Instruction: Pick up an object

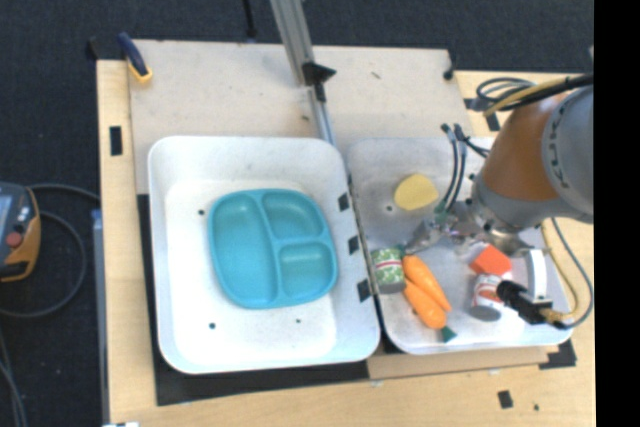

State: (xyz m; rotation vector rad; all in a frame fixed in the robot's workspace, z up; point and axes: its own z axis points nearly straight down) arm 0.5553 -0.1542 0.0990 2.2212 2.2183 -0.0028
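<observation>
Fingers: I can't tell their state, gripper (440, 235) low in the right bin (400, 340) beside the carrot (426, 293), likely my target.

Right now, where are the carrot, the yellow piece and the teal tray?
carrot (425, 292), camera view, middle of its orange body
yellow piece (415, 192), camera view, its centre
teal tray (240, 255), camera view, floor of its large compartment

Right bin (372, 165) contents: yellow lemon-shaped toy (415, 192) toward its far side; green-labelled can (388, 269) against its left wall; orange toy carrot (426, 293) lying slantwise just right of the can; red-and-white object (490, 277) near the right wall.
</observation>
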